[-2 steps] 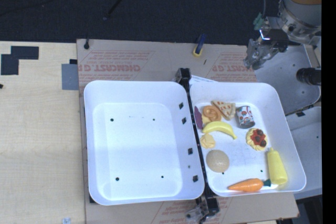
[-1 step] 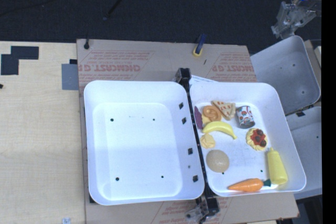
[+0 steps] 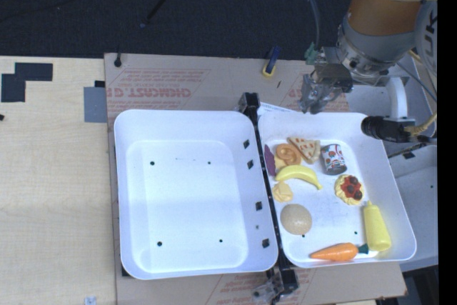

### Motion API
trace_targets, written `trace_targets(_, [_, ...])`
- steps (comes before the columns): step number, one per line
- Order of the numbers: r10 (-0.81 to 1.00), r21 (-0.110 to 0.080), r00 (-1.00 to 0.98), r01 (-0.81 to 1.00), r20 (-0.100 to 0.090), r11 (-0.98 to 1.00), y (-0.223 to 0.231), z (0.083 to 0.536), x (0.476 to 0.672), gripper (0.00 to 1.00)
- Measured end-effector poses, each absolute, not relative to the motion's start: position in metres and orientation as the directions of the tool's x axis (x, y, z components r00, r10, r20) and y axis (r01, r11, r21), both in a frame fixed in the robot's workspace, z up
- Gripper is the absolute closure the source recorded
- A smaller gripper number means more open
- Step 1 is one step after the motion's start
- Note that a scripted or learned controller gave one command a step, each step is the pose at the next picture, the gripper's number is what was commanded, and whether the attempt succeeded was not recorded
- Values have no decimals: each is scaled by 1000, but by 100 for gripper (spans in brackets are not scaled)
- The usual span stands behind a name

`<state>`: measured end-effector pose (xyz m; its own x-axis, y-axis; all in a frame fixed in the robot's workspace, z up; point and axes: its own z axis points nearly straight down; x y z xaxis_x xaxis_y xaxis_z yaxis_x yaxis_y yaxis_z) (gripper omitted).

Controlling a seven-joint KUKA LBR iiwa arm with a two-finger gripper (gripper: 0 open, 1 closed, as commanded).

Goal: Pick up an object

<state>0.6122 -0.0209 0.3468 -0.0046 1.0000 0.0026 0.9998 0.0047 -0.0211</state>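
Below and in front of the gripper (image 3: 314, 102), toward the near edge of the bench, lies the right bin (image 3: 400, 225) with all the candidate objects; the gripper itself hangs over that bin's far rim, clear of everything in it. Nothing sits between its fingers, and from this slanted view it cannot be told how wide they stand.

Closest to the gripper are 3 items in a short row just beneath it: a wedge of sandwich (image 3: 305, 148), a pretzel (image 3: 288, 153) beside it, and a small can (image 3: 333, 158) off to the arm's side. A purple item (image 3: 269, 159) lies against the divider, its long axis running away from the gripper toward the near edge.

Next out is the banana (image 3: 298, 175), its long axis lying across the line of reach, curved, with a pale yellow piece (image 3: 283, 191) just beside it. Further still: a round beige object (image 3: 295, 218), a small pizza-like disc (image 3: 350, 189), a yellow bottle (image 3: 375, 226) lying lengthwise along the reach, and the carrot (image 3: 334, 251), farthest from the gripper, lying crosswise at the near wall.

The left bin (image 3: 128, 153) lies well off to the side. As a judgement, the sandwich or pretzel calls for the shortest descent, almost straight down and slightly forward; the items are crowded there, so a neighbour could be nudged.
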Motion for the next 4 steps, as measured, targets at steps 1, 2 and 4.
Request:
trace_targets(1, [1000,16,-1,1000,-1,1,-31,549,590,100])
trace_targets(2, [1000,-4,5,1000,-3,-5,-97,536,632,100])
trace_targets(4, [1000,8,-2,1000,-1,2,-42,491,644,100])
